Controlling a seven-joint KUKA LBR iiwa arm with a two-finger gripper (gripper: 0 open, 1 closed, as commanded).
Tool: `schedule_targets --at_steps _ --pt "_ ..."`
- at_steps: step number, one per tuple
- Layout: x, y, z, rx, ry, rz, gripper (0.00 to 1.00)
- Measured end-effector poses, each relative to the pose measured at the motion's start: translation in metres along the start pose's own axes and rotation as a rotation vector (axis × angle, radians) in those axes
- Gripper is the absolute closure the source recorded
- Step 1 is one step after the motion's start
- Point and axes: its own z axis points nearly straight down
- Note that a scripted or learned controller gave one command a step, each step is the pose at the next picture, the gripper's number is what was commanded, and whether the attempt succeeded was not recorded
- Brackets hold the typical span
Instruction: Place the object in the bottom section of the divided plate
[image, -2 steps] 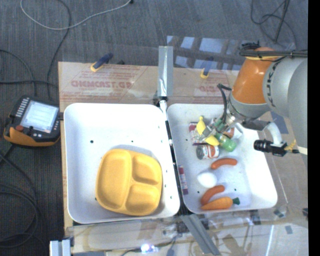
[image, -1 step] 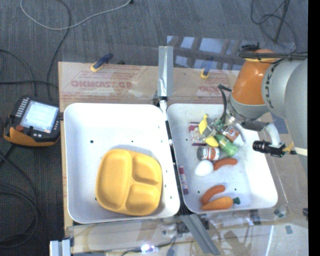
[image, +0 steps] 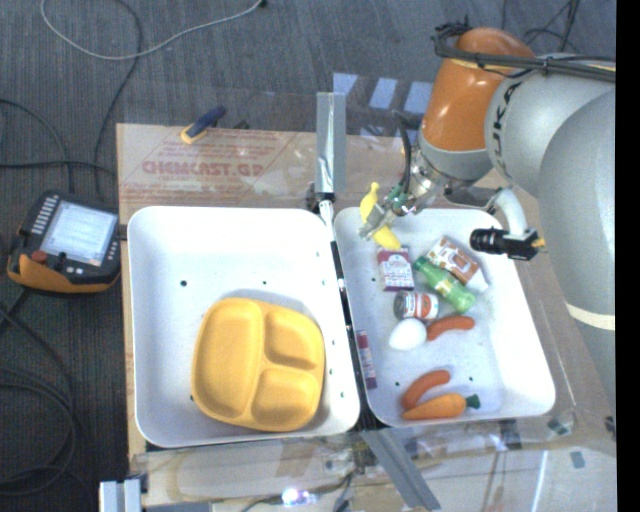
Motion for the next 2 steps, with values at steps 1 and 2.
schedule_targets --at_steps 1,2 --pt "0.079 -0.019 0.003 0.002 0.003 -0.132 1.00" --pt "0.189 -0.025 -0.027 0.003 0.003 -0.219 1.00"
